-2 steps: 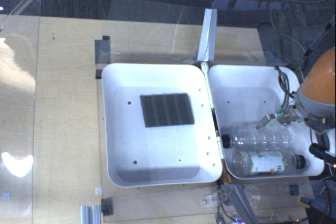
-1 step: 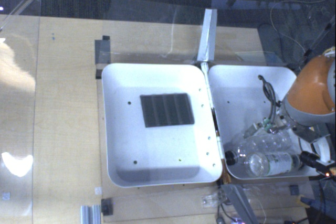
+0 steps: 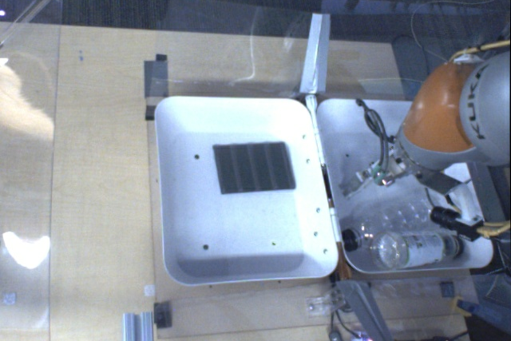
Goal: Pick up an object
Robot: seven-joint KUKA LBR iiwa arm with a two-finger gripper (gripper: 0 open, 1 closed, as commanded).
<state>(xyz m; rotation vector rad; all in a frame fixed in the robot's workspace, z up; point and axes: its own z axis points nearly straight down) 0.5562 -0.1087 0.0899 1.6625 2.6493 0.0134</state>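
Where the right bin (image 3: 351,132) comes nearest the camera, a clear plastic bottle (image 3: 403,248) with a dark cap lies on its side against the front wall. Just behind it hangs the end effector (image 3: 382,174); whether it is wide or narrow cannot be told. Partial black letters mark the grey arm (image 3: 487,112) beside its glossy orange band. A dark ribbed rectangular mat (image 3: 254,168) lies in the left bin (image 3: 180,196) on the pale wooden table (image 3: 88,188).

arm (image 3: 459,112) over right bin (image 3: 351,132), clear bottle (image 3: 403,247) inside
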